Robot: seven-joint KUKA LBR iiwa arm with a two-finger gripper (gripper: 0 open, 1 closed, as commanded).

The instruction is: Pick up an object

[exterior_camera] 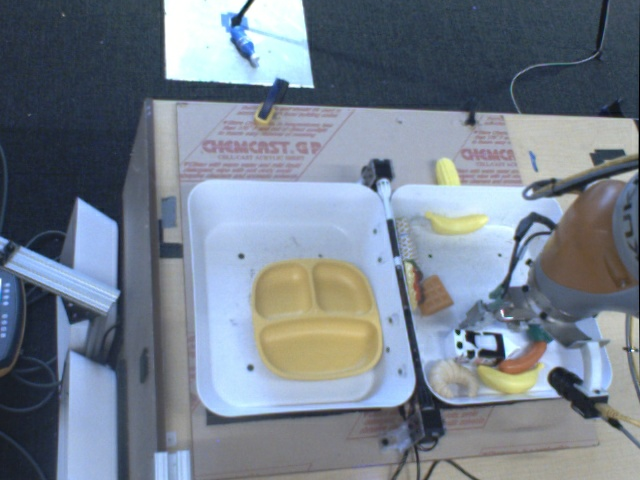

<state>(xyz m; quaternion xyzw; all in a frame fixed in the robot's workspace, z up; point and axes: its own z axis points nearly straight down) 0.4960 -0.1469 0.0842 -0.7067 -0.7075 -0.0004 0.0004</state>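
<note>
The right bin (480, 260) holds several toy foods. A yellow banana (457, 224) lies near its far wall and a brown toast slice (435, 294) by the left wall. At the front are a black-and-white piece (476, 345), an orange carrot-like piece (522, 359), a second yellow banana (508, 378) and a beige lump (452, 376). My gripper (492, 314) hangs low over the right bin, just above the black-and-white piece and right of the toast. I see nothing clearly held in it.
The left bin (215, 268) holds a yellow divided plate (318, 320). A small yellow item (447, 172) lies on the cardboard behind the right bin. My arm's orange band (600, 238) covers the right bin's right side. A cable (560, 66) runs at the back right.
</note>
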